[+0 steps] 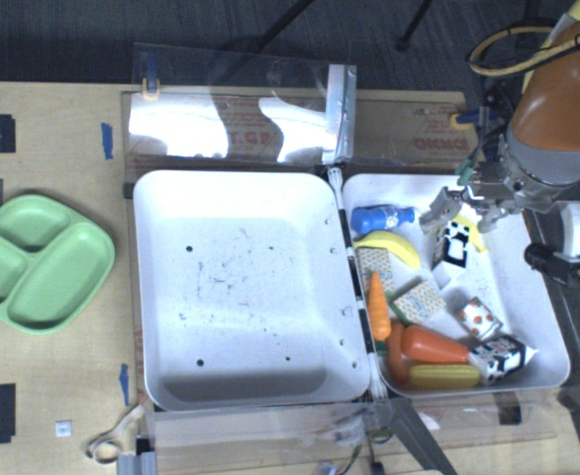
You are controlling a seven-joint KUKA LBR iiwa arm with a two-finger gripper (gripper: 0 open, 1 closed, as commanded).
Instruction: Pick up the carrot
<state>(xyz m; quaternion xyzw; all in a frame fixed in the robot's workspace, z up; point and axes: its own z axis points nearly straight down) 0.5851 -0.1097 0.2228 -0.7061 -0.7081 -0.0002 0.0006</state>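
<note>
Far left on the wooden bench [52,384], a green divided plate [39,262] sat by itself, three compartments showing, well apart from the bins. Next came the left bin [241,285], its white floor faintly scuffed, with a clear sheet [241,107] standing behind it and catching the light.

Across the divider, the right bin [547,334] was crowded. The carrot [378,308] lay hard against that bin's left wall, long and orange, running roughly front to back, with its thicker end toward the front. Just behind it sat a yellow banana [392,246], and behind that a blue bottle [381,216] lying on its side. A patterned sponge-like block [418,302] rested just right of the carrot. Toward the front, a fat orange-red vegetable [431,344] lay across the bin, touching the carrot's front end, and a yellow corn cob [445,375] lay in front of it. Further right were a small red-and-white item [478,317] and a black-and-white toy [504,356] near the front corner.

Up at the right, the arm [557,117] reached in, its orange band prominent, and the gripper [462,209] hung over the back of the right bin, above a black-and-white card-like object [455,245]. Its fingers looked spread apart with nothing between them. It was well apart from the carrot, off to the right and behind it.
</note>
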